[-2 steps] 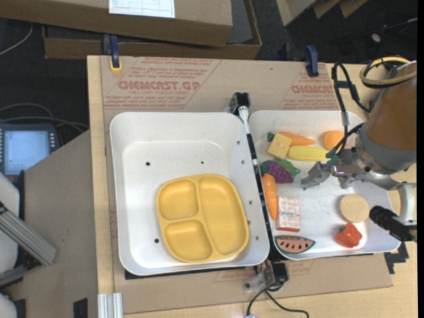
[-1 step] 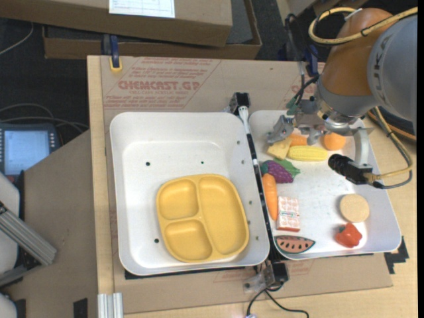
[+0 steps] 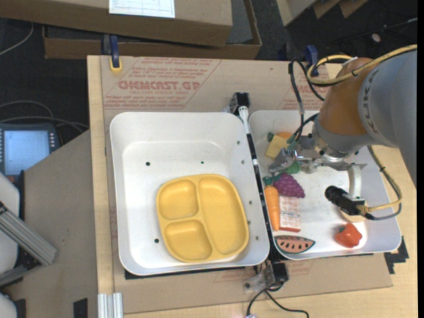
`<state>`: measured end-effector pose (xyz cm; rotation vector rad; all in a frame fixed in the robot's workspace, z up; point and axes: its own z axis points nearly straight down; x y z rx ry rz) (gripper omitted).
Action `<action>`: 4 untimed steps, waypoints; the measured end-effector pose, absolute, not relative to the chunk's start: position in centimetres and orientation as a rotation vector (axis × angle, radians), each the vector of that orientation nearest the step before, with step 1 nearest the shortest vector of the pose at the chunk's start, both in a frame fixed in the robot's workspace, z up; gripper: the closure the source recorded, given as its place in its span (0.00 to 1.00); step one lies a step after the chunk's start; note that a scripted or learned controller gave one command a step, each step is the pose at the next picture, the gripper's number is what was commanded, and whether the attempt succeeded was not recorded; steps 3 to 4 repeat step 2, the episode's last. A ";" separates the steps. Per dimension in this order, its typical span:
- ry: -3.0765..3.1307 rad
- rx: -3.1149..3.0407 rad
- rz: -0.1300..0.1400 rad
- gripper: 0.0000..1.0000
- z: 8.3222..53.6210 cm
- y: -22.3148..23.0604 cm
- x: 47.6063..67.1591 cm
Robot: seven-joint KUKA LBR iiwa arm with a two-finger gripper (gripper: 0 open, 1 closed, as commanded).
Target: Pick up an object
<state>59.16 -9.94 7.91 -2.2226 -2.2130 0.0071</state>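
Watermelon slice [image 3: 294,244]: one, nearest the camera, flat at the front edge of the right bin [image 3: 381,240].
Tomato [image 3: 349,234]: one red piece, front right of the same bin, well apart from the slice.
Carrot [image 3: 272,207]: one, orange, long axis running front to back, lying along the bin's left wall.
Packet [image 3: 289,214]: one small red-and-white pack, just beside the carrot on its right.
Grapes [image 3: 289,185]: one purple bunch, touching the packet's far end; in my judgement the likeliest thing to pick.
Yellow block [image 3: 277,146]: one, cheese-like, at the far left of the bin, with a small green piece [image 3: 270,137] beside it.
End effector [image 3: 291,159]: low over the bin's left half, between the grapes and the yellow block; whether it is open or closed I cannot tell, since the wrist hides it.
Key relation: the grapes lie just toward the camera from the end effector, very near; a short move forward and down would seem enough.
Arm [image 3: 371,98]: one, reaching in from the right, so nothing needs choosing between arms.
Left bin [image 3: 132,138]: one, holding one yellow three-part tray [image 3: 201,216].
Worktop [image 3: 172,78]: brown board under both bins.
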 end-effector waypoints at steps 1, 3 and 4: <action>-2.215 -2.219 0.005 0.00 8.4 -9.7 54.4; -2.222 -2.229 -0.006 1.00 9.8 -9.8 54.9; -2.222 -2.229 -0.006 1.00 9.8 -9.8 54.9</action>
